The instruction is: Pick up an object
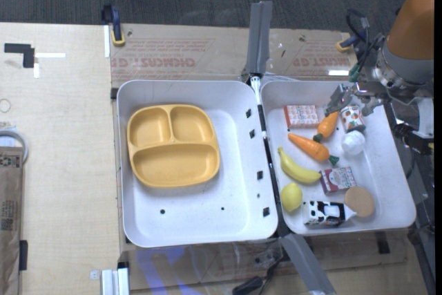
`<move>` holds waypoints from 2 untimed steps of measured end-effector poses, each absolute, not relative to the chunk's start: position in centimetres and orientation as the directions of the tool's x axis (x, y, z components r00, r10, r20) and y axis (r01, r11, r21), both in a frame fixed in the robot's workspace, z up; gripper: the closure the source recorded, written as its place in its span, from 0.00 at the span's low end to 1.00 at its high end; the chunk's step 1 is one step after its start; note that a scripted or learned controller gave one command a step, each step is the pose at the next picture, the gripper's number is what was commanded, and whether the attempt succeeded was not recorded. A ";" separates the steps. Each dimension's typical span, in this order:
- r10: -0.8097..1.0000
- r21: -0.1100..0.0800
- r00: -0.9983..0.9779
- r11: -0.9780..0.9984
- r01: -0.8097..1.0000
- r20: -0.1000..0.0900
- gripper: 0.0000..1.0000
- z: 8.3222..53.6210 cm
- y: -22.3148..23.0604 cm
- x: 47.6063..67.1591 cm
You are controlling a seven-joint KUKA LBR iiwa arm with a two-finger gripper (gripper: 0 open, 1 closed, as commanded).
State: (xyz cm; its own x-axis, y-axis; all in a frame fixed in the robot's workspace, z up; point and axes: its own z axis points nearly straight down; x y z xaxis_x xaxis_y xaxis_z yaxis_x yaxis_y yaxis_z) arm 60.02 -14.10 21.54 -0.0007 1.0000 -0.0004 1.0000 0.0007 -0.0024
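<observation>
My gripper [352,104] hangs over the far right corner of the right bin [387,169], its fingers spread open. Just below the fingertips lies a small red-and-white carton [353,119]; whether the fingers touch it I cannot tell. A white lump [353,142] sits right in front of that carton. To the left lie a short carrot [327,125], a longer carrot [309,146] and a pink box [302,115]. Nearer the front are a banana [298,170], a lemon [291,197], a red carton [338,179], a tan disc [359,201] and a black-and-white cow toy [324,213].
The left bin [138,217] holds a yellow divided plate [173,145] toward its far left. A grey upright post [259,38] stands behind the seam between the bins. The arm's orange band [418,17] looms at the right edge.
</observation>
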 end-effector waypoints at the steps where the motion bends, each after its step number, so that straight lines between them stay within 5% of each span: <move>1: 0.999 -0.004 0.039 -0.039 0.999 -0.001 0.00 15.0 -9.7 59.7; 2: 0.999 -0.003 0.040 -0.040 0.999 0.000 0.00 9.1 -11.5 58.8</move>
State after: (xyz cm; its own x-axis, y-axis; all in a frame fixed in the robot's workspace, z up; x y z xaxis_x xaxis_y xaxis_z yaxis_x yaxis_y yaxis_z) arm 58.78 -11.46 9.11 0.0396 0.9992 -0.0004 0.9992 -0.0396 -0.0025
